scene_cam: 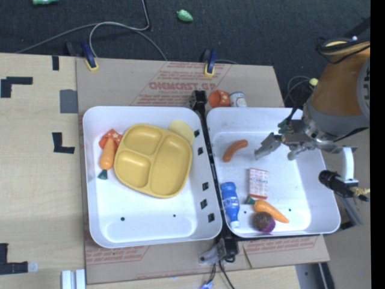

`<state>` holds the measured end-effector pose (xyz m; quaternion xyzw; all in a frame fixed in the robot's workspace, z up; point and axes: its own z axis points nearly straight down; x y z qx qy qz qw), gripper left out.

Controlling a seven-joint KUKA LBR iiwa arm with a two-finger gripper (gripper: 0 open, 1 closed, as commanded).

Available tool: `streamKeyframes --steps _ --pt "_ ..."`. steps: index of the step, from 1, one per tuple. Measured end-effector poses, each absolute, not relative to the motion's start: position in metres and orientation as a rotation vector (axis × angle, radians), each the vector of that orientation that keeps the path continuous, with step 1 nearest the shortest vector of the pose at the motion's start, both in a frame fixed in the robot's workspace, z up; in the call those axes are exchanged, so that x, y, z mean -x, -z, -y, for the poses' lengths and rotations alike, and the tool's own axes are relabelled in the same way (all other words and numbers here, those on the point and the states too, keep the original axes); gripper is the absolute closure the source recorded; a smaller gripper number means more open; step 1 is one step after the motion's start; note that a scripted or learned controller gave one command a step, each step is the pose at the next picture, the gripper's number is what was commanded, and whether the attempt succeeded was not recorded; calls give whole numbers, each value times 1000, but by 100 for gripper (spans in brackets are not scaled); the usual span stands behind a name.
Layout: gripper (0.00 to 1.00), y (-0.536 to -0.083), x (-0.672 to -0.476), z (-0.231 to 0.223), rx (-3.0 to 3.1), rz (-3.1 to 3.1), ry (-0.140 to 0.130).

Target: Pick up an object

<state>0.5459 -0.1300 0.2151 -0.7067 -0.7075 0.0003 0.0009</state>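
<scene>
The light wooden surface (pixel 36 179) carries a sheet of printed cardboard (pixel 180 80), held at its far edge by two clamps (pixel 90 58). On the cardboard sit two shallow white bins side by side, left bin (pixel 144 230) touching right bin (pixel 319 218).

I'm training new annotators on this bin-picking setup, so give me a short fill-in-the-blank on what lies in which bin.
1. The yellow divided plate lies in the ____ bin of the camera view.
2. The blue bottle lies in the ____ bin, by the divider.
3. The gripper hovers above the right bin, just right of the ____.
4. The purple ball touches the right bin's ____.

Missing words: left; right; sausage; carrot
</scene>
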Motion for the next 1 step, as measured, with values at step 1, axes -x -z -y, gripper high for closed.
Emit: streamKeyframes --steps 1 --pt "0 -97 -591 114 2218 2221 -4"
